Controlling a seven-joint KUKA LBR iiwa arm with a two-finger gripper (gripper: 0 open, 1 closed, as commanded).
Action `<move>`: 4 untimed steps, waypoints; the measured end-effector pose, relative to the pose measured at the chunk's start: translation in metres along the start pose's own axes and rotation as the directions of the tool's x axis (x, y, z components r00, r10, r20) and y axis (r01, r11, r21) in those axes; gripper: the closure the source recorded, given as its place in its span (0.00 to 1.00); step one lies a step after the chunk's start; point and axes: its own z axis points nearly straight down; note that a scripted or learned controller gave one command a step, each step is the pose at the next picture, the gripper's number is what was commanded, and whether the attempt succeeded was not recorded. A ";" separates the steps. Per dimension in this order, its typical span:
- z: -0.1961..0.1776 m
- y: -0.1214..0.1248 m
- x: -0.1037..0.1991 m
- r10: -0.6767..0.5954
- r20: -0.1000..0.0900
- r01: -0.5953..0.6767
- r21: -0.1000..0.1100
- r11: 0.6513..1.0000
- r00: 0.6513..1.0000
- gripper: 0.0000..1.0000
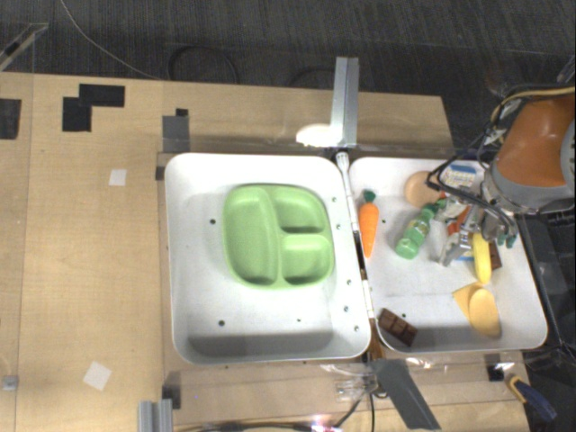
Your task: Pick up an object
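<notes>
Right bin (531, 331): hand (461, 241) above green bottle (413, 238).

A divided plate (275, 236) sits in the left bin (193, 331); the right bin (531, 327) holds a carrot (368, 226), bottle (414, 236), banana (481, 259) and chocolate bar (396, 328).

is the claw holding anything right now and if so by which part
Cannot be told: the claw sits low in the right bin beside the banana and green bottle.
</notes>
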 end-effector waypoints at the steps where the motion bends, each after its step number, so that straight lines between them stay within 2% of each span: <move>1: -0.002 0.046 0.038 -0.041 0.004 0.041 0.000 0.999 0.999 0.00; 2: -0.004 0.021 0.110 -0.042 0.008 0.042 0.000 0.999 0.999 0.00; 3: -0.003 0.083 0.054 -0.409 0.001 0.409 0.008 0.912 0.912 0.00; 4: -0.002 0.081 0.038 -0.354 -0.009 0.354 0.003 0.935 0.935 0.00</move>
